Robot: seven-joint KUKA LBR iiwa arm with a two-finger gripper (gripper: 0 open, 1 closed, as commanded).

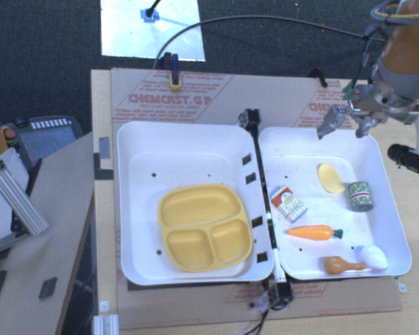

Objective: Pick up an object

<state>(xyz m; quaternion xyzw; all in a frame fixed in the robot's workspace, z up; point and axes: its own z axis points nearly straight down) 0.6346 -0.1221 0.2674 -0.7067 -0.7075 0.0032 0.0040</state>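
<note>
Two bins side by side; left bin (136, 145) holds a yellow divided tray (204, 225), right bin (300, 152) holds all the small pickable stuff. Gripper (348, 122) hangs at upper right of frame, above the right bin's far rim, jaws spread apart with nothing between them.

Candidates sit lower in the right bin: pale yellow piece (330, 178), small green can (360, 195), little carton (288, 204), carrot (313, 232), brown drumstick-like toy (340, 264), white egg (373, 257).

Risks, as I judge them: egg and drumstick touch each other and crowd the bin's lower right corner, so a finger would likely hit the wall or shove one aside. The can is round and could roll or squirt out. The yellow piece looks flat, so easy to close over and miss. The carton lies near the centre divider.

Open room: bare floor in the upper left part of the right bin; the carrot has clear space all round and seems the easiest approach.
</note>
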